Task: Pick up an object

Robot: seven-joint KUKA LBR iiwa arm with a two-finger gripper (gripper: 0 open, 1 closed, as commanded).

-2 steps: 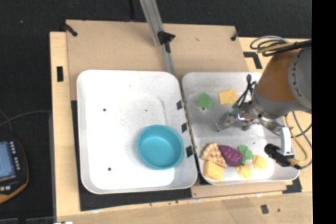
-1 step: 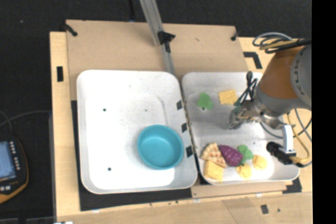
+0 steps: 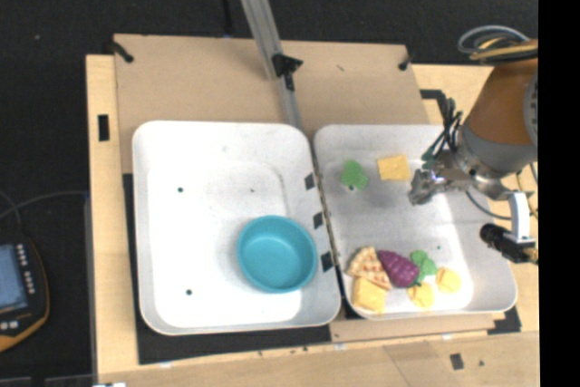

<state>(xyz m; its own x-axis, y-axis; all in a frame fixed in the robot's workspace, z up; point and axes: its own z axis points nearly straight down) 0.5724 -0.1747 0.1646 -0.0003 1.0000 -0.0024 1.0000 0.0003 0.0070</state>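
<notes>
Beside square yellow block [image 3: 393,168]: metallic tool [image 3: 422,188].

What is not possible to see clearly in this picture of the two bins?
- Hand in the camera view: small and blurred, so its opening cannot be judged, nor whether it holds anything.
- Pile of small plastic toy pieces in the near part of the right white bin: they overlap, so their shapes and number are unclear.
- Grey arm with the orange band: cut off by the right edge.
- Dark device with a screen: cut off by the left edge.

Toy cluster [image 3: 403,276] along right bin's [image 3: 471,140] near edge
</notes>
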